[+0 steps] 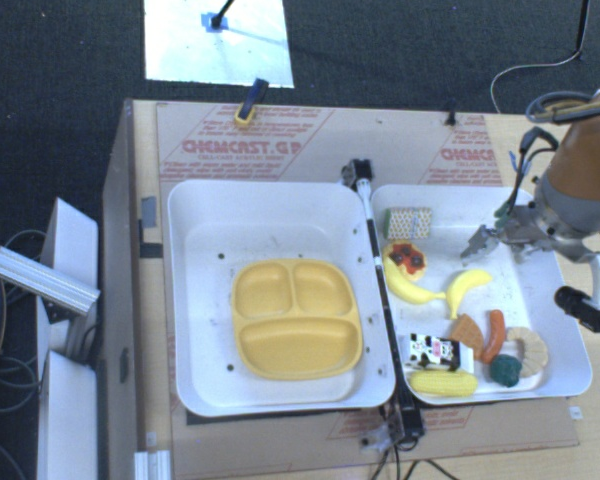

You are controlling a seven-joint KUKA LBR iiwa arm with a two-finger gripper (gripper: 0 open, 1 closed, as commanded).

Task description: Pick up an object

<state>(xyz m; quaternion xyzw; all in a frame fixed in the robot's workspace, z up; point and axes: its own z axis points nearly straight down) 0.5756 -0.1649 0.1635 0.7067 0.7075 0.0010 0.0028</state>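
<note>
The right bin [540, 268] holds several toy foods. A checkered block [408, 222] lies at its back left, with a red berry [408, 258] and a yellow banana [412, 286] in front of it. A second banana [468, 286] lies mid-bin. Near the front are an orange wedge [467, 330], a red sausage [494, 333], a beige ring [528, 348], a green piece [505, 370], a corn cob [442, 383] and a black-and-white carton [432, 350]. My gripper [485, 233] hangs open just behind the second banana, with nothing between its fingers.
The left bin [200, 268] carries a yellow divided tray [296, 318]. A black divider rail [376, 288] runs between the bins. The arm's orange band [585, 158] sits over the right bin's far right corner. A cable [540, 63] loops behind the bench.
</note>
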